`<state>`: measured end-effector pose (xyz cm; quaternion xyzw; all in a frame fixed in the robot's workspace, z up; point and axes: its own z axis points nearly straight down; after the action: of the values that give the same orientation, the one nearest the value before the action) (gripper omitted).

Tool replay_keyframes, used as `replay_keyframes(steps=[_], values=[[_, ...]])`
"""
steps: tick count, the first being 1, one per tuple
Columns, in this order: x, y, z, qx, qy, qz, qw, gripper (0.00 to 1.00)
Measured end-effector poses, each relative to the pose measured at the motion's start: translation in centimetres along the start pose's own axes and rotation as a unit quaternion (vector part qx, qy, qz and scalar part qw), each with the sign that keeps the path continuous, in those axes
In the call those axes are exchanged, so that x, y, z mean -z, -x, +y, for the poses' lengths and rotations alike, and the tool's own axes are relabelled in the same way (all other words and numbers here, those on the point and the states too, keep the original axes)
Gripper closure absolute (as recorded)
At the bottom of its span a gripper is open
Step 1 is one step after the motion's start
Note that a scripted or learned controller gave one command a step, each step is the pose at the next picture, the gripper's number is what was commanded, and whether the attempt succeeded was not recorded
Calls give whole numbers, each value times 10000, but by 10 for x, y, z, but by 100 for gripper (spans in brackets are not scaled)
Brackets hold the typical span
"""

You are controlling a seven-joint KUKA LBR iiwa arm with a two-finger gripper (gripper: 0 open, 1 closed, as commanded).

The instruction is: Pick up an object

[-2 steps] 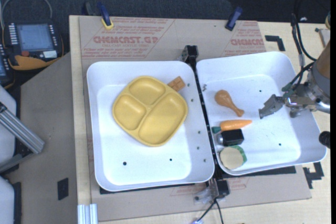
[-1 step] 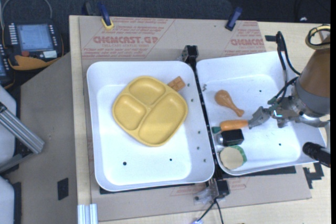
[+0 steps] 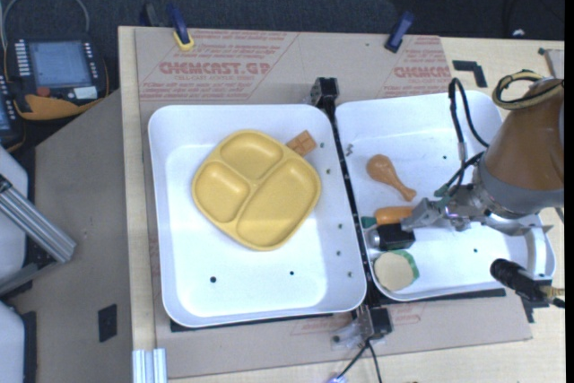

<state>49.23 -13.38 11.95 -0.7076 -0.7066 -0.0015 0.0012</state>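
Camera view, looking down on the surface: 2 white bins side by side. The left bin (image 3: pixel 260 291) carries a yellow divided plate (image 3: pixel 257 188) with a small wooden block (image 3: pixel 301 142) touching its upper right rim.

All the action is in the right bin (image 3: pixel 466 126). The arm (image 3: pixel 525 161) reaches in from the right and is down low near the bin's left wall. The jaws point left, and from this height I cannot tell how far apart they stand or whether they have anything.

Just off their tip to the left lies a short orange piece (image 3: pixel 393 214), probably a toy carrot. Its long axis runs left to right, roughly in line with the reach. That looks like the target, so the approach would be end-on.

A black thing (image 3: pixel 391 237) sits just below it, and a round cream piece with a green rim (image 3: pixel 395 270) below that. A tan toy drumstick (image 3: pixel 390 175) lies above, slanted and apart from the rest.

Contact with the orange piece is not clear.
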Motion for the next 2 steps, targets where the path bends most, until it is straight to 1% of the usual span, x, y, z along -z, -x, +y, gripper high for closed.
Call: replay_keyframes(steps=[1, 2], values=[[-12, -1, 6, 22, 79, -3, 10000, 0], [-2, 1, 9, 4, 126, -24, 9999, 100]])
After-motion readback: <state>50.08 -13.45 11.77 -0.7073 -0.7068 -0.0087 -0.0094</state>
